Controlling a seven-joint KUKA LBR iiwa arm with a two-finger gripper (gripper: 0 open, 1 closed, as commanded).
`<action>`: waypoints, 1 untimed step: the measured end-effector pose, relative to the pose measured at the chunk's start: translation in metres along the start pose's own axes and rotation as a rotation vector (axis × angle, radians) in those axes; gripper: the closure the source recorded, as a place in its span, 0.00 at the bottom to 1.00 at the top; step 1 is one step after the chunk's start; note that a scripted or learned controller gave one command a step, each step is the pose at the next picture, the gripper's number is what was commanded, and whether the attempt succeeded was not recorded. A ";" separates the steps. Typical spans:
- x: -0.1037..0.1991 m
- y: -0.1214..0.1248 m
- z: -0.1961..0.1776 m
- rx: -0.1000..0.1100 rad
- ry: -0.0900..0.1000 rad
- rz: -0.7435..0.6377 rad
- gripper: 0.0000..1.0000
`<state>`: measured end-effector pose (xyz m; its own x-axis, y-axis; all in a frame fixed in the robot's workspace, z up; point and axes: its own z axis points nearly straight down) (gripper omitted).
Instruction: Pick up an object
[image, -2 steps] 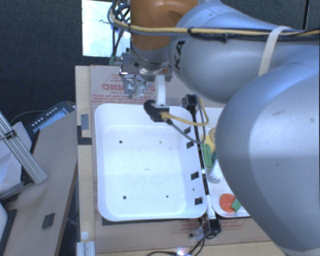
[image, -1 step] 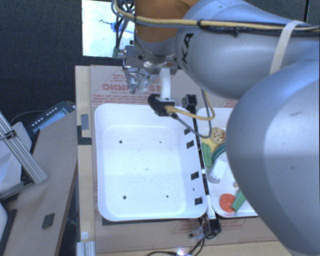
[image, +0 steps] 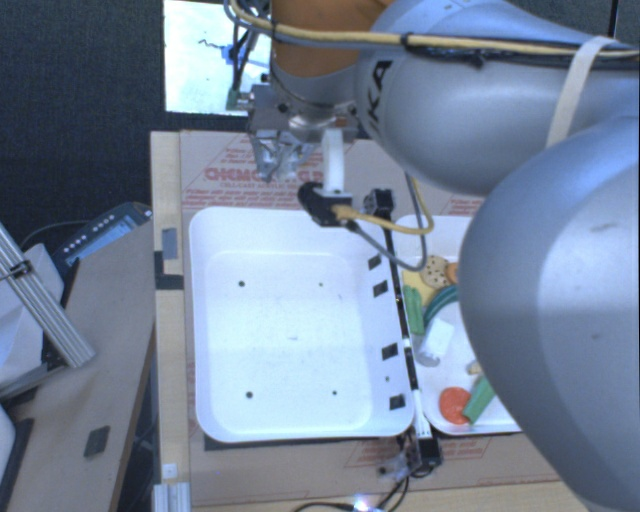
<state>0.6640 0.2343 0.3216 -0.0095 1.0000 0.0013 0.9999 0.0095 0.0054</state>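
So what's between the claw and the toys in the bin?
In the camera view, a black connector with cables lies between the gripper and the toys.

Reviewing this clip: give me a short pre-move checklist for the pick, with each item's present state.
1. Gripper above a bin holding objects: not ok, it sits past the left bin's far edge.
2. Objects present in right bin: ok, red piece and green piece lie there.
3. Object between the gripper's tips: not ok.
4. Finger opening: cannot tell.
5. Right bin contents fully in sight: not ok, arm covers much.
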 end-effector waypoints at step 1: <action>-0.001 -0.014 0.068 0.010 -0.003 0.008 1.00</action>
<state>0.6506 0.2334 0.2533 -0.0018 1.0000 -0.0014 1.0000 0.0017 -0.0047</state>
